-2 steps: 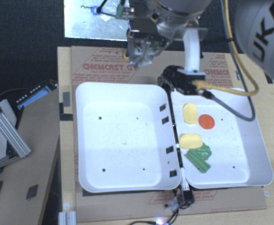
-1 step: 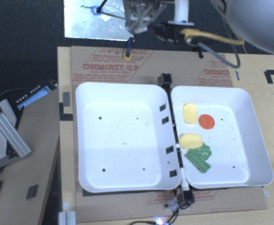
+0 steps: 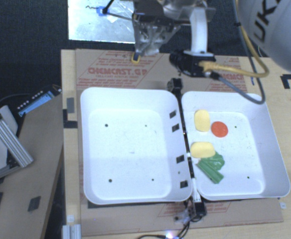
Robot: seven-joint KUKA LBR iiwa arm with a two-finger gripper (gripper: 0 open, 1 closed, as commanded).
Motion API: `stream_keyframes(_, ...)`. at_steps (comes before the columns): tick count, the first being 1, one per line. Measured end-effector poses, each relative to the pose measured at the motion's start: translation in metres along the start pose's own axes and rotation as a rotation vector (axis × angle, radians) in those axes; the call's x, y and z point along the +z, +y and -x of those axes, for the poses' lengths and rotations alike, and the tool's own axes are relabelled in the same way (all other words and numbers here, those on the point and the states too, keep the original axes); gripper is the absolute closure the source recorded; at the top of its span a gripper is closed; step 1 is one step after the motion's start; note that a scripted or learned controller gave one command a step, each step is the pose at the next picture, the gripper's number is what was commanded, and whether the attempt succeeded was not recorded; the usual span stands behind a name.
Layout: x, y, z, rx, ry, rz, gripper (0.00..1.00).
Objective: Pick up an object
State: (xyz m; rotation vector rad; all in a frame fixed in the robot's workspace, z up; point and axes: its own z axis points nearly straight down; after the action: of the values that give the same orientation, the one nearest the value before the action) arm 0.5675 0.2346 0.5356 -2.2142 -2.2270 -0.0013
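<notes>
In the camera view, the arm [image 3: 270, 19] enters at the upper right and is cut off by the top and right edges, so much of its grey body is out of the picture. The end effector [image 3: 146, 48] hangs at top centre, above the far edge of the table [image 3: 110, 68] and well apart from both bins. Whether it is open or closed cannot be told, and nothing can be made out in it. A small yellow bit [image 3: 135, 59] sits just below its tip; what it is stays unclear.

The left bin [image 3: 90, 103] has a bare white floor with a few dark dots. The right bin [image 3: 270, 148] holds four things, all in its left half: a yellow piece [image 3: 202, 120] at the top, a red disc [image 3: 219, 129] just beside it to the right, a second yellow piece [image 3: 203, 149] below, and a green piece [image 3: 211, 167] touching that one's lower edge. A yellow cable [image 3: 240, 69] loops over the table beyond the right bin.
</notes>
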Motion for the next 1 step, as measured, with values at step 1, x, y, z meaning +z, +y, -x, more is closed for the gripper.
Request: stream_keyframes(1, 0.0016, 0.1017, 0.0024, 0.007, -0.001, 0.006, 1.00)
